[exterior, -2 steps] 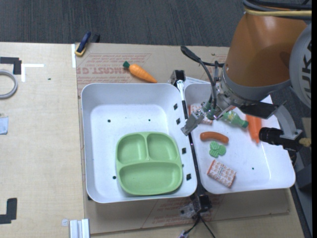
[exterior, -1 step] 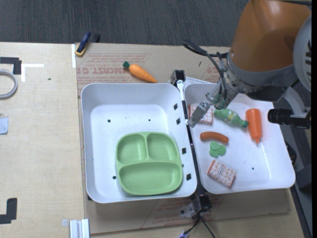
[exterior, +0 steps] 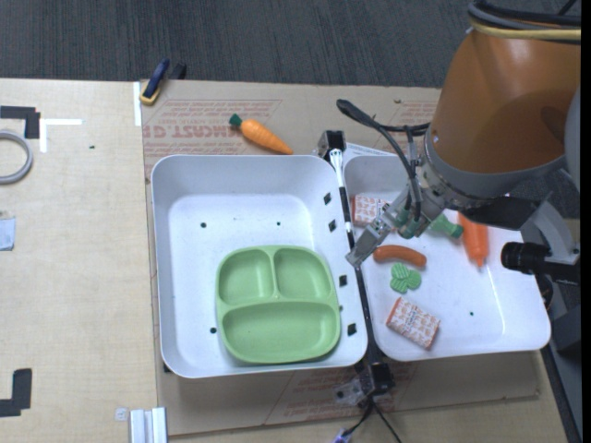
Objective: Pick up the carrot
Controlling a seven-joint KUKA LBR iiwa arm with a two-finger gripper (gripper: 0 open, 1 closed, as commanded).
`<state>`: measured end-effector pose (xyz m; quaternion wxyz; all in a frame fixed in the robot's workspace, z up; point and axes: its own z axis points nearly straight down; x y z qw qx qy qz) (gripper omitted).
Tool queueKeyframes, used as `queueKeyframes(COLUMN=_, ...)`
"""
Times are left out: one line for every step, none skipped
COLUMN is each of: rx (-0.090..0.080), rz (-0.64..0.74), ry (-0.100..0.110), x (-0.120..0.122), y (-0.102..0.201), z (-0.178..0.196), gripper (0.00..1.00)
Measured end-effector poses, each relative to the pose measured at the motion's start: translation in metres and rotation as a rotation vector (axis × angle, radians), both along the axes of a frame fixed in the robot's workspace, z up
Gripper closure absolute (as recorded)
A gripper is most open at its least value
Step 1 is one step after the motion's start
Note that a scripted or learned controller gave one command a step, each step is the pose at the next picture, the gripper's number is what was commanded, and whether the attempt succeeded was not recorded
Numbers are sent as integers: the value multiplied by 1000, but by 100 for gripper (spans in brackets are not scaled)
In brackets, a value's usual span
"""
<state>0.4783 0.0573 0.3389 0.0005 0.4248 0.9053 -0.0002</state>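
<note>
Two carrots show: one [exterior: 261,135] lies on the cardboard beyond the left bin [exterior: 185,247], another [exterior: 475,239] in the right bin [exterior: 517,330] beside the gripper [exterior: 383,233]. Its fingers look slightly spread and empty, though that is hard to tell, hanging over the sausage [exterior: 400,255]. Shifting toward the arm and closing across the nearer carrot's middle seems wisest.

A green three-compartment plate [exterior: 277,305] lay in the left white bin [exterior: 180,247]. The right bin [exterior: 517,326] held a sausage [exterior: 400,255], a green ridged piece [exterior: 404,279] and two wrapped snack packets [exterior: 412,323].
</note>
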Motion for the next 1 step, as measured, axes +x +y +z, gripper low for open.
queueKeyframes(rx=0, rz=-9, ry=-1, x=36, y=-12, z=-37, gripper=0)
